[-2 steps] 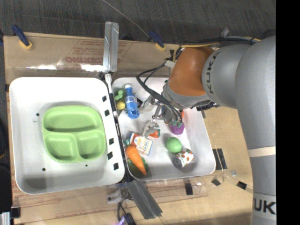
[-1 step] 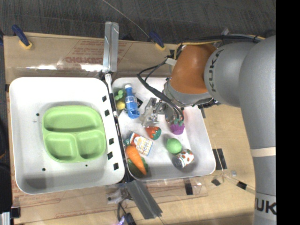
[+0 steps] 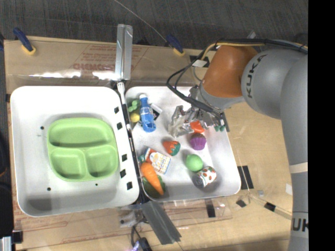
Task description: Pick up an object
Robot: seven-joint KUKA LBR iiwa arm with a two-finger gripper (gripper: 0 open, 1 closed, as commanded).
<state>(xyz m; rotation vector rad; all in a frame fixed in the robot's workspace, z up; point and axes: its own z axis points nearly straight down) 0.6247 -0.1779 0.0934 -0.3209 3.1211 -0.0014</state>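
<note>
My gripper (image 3: 184, 121) hangs low over the upper middle of the right bin (image 3: 230, 163), reaching in from the right under the orange wrist band. A small orange-red object (image 3: 197, 126) lies right against its right side, with a purple toy (image 3: 197, 140) just below that. Whether anything is held cannot be made out. Around it lie a blue bottle (image 3: 147, 116), a red and green strawberry-like toy (image 3: 171, 147), a green ball (image 3: 194, 162), a small printed carton (image 3: 159, 161), a carrot (image 3: 151, 177) and a patterned cup (image 3: 205, 177).
The left bin (image 3: 21, 140) holds a green divided tray (image 3: 82, 148). Small yellow and green pieces (image 3: 135, 112) sit by the divider at the right bin's upper left. Black cables loop off the wrist above the right bin.
</note>
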